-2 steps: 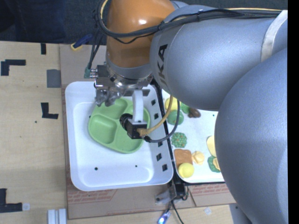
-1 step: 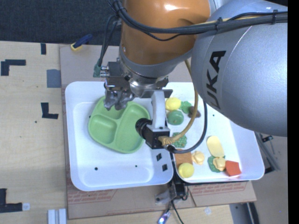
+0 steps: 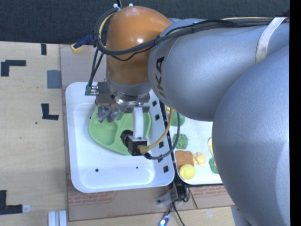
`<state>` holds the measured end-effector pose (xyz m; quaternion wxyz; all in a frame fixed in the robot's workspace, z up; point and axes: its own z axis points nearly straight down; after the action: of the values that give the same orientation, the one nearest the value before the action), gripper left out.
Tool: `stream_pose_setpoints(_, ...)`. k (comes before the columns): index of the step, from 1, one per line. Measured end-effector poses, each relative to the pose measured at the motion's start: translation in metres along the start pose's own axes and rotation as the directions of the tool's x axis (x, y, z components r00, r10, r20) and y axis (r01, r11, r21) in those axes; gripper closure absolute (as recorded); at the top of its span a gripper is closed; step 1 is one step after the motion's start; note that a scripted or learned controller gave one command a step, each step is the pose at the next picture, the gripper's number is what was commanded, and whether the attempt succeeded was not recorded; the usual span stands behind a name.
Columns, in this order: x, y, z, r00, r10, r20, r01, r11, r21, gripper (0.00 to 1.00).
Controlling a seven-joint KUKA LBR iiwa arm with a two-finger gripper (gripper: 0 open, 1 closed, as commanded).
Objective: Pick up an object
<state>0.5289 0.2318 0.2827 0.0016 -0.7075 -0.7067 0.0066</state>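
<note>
Grey arm (image 3: 225, 88) loomed nearest as we looked down. Our tool (image 3: 109, 113) sat directly over the green dish (image 3: 107, 134) in the left bin (image 3: 80, 164). We could not tell its grip.

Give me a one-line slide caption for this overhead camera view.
Grey KUKA arm's tool lowered over a green plastic tray in the left white bin; small yellow ball in the right bin.

One fixed cam above the bench (image 3: 28, 126), looking down at a slant on both white bins: left bin (image 3: 80, 140) in full, right bin (image 3: 202, 178) mostly hidden. Close-in; arm (image 3: 225, 69) enters from frame right, bulking large across the frame.
</note>
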Motion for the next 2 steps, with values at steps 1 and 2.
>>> stream_pose_setpoints(1,0.001,-0.048,-0.120,1.000,-0.006,-0.013,0.006,1.000,-0.019,1.00)
stream_pose_setpoints(2,-0.053,-0.045,-0.018,1.000,0.004,0.000,-0.004,1.000,0.000,1.00)
